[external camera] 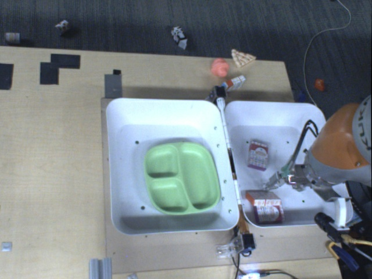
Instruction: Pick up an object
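The right bin [290,112] holds two small packaged items; one is a flat red-and-white packet [258,155] lying near the bin's middle, its printing too small to read; the other is a dark red and brown package [266,208] with a pale label band, lying against the bin's near wall beside the divider, its writing also illegible; the end effector [278,179] hangs low over the right bin between the two items, reaching in from the right under the orange-banded arm [343,150]; whether it is spread or pressed together I cannot tell; nothing is visibly pinched in it; the left bin [125,132] carries a light green three-compartment tray [181,176]; both bins sit on the pale wooden counter [52,167].
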